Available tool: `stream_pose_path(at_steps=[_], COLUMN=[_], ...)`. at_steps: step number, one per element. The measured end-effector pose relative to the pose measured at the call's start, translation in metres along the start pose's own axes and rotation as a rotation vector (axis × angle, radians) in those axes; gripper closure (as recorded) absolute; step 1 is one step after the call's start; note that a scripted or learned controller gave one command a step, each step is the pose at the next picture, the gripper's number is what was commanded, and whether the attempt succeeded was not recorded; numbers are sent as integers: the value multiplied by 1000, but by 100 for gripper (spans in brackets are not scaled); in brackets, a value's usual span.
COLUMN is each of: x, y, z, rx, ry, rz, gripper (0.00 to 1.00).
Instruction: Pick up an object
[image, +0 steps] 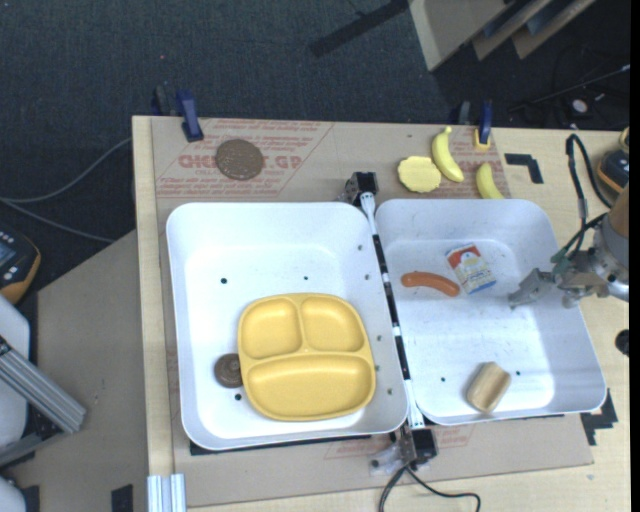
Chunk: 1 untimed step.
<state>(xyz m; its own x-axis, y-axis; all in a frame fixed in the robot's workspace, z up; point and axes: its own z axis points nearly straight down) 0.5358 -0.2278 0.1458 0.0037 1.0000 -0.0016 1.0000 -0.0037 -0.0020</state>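
Observation:
In the right bin (560, 390) lie an orange-red sausage (430, 284), a small white carton with red and blue print (470, 269) and a tan bread-like block (487, 386). My gripper (527, 292) reaches in from the right, low over the bin's right half. It sits just right of the carton, apart from it, and nothing shows in its grasp. The left bin (200, 250) holds a yellow divided plate (304, 355) with a brown round cookie (228, 371) at its left edge.
On the bench behind the bins are a brown disc (238, 158), a yellow round slice (420, 174) and two toy bananas (447, 155) (487, 181). Blue clamps (188, 115) grip the back edge. A black divider (385, 290) runs between the bins.

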Motion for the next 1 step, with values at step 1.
stream_pose_path(at_steps=[1], x=[85], y=[41], z=[65], rx=[3], ry=[8], rz=[-12], gripper=[0])
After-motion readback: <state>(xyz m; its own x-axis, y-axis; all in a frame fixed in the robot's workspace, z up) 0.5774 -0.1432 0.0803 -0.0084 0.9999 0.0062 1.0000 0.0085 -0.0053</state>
